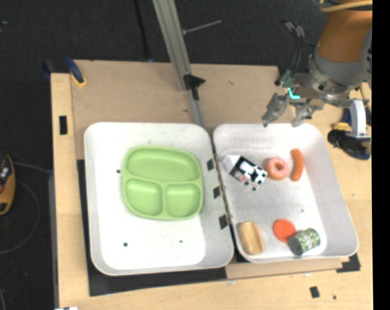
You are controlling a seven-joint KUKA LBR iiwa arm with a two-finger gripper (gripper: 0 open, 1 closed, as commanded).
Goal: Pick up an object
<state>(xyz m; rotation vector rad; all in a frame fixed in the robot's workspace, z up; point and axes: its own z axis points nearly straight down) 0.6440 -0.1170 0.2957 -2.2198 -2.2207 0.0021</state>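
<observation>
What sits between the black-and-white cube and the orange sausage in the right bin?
A pink ring doughnut lies between the black-and-white cube and the orange sausage, in the camera view.

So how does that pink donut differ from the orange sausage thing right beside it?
The donut is pink and round with a hole in its middle; the sausage is orange-red, long and solid. The donut lies flat as a ring, while the sausage stretches roughly up and down the view. Both lie in the right bin, below the gripper.
</observation>
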